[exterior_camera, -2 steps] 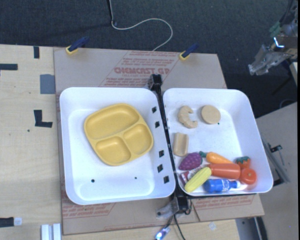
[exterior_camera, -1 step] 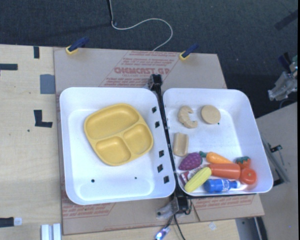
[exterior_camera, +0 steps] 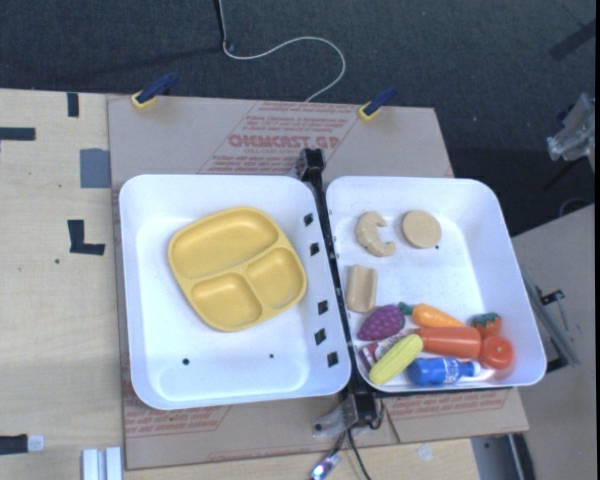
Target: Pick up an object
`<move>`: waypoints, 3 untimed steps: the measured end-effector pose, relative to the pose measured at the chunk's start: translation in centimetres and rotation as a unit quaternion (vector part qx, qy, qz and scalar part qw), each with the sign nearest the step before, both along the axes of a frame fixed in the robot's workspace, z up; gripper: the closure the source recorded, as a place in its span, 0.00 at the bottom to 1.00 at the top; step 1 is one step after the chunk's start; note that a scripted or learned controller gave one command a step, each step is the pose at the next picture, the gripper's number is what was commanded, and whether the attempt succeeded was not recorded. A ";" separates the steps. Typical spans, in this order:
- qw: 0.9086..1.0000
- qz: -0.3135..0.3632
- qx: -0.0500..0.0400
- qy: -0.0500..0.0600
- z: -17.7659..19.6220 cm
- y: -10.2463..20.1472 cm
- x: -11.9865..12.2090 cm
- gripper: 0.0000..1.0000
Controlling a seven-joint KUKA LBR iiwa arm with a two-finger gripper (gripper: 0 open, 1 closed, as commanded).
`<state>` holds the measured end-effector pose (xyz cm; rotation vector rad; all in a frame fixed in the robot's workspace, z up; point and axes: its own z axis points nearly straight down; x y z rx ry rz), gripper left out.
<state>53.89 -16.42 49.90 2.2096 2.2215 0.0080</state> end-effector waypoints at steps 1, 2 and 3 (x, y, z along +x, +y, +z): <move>1.000 -0.006 0.001 0.007 -3.9 -5.8 -4.8 1.00; 1.000 -0.001 0.000 0.003 0.1 -4.1 -5.5 1.00; 1.000 -0.002 0.000 0.003 3.8 -2.7 -5.5 1.00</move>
